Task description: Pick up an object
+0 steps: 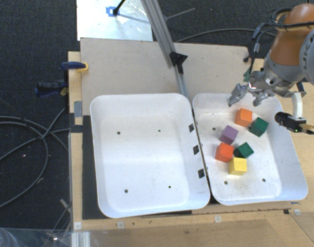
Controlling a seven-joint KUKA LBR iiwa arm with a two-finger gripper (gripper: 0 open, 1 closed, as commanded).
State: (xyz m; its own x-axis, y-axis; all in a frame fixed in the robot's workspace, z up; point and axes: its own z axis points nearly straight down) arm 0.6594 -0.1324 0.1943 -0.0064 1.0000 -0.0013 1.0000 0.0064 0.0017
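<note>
Dark carpet with loose cables surrounds a wooden bench (126, 66) bearing 2 shallow white bins side by side. The right bin (285, 174) holds 6 small blocks; take the purple block (228, 134) as the landmark. Up and to its right lies an orange block (243, 117), and further right a dark green block (258, 126). Just below the purple block sits a red-orange block (224, 152), with a second green block (243, 150) touching it on the right and a yellow block (238, 165) just beneath those 2. The left bin (141, 153) lies well to the left.

The gripper (245, 95) hovers above and to the right of the purple block, just over the orange block, its fingers spread apart and grasping nothing.

The risk, as I judge it, is crowding: the orange and dark green blocks sit close together, so a descending finger could land on top of one or nudge both sideways. The lower 3 are packed tighter, leaving little room for a finger between them.
</note>
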